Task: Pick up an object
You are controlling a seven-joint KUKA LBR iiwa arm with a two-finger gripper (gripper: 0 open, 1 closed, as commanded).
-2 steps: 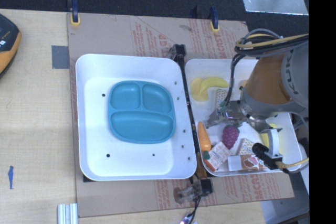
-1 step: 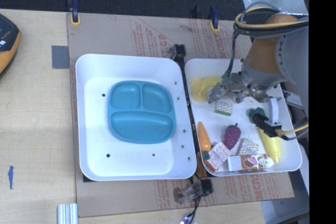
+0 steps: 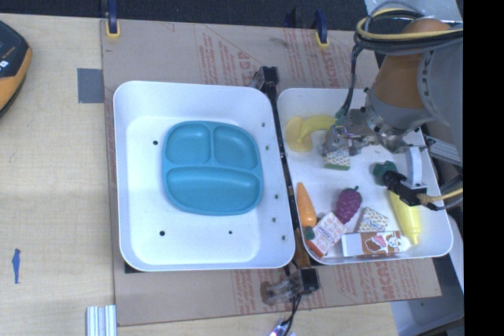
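Observation:
My gripper point(image 3: 337, 142) is down in the right bin point(image 3: 441, 248), at its upper middle. Directly at its tip lies a small checkered white-and-green block point(image 3: 339, 160), touching or nearly touching it. A yellow banana-like piece point(image 3: 304, 131) lies just left of the gripper. The grey arm with its orange band point(image 3: 402, 79) reaches in from the right and hides the bin's upper right part.
Lower in the right bin lie an orange carrot point(image 3: 305, 204), a purple fruit point(image 3: 348, 203), a red-white packet point(image 3: 327, 233), a printed box point(image 3: 370, 243), a yellow bottle point(image 3: 406, 218) and a dark green piece point(image 3: 385, 169). The left bin point(image 3: 134, 169) holds a blue divided plate point(image 3: 211, 168).

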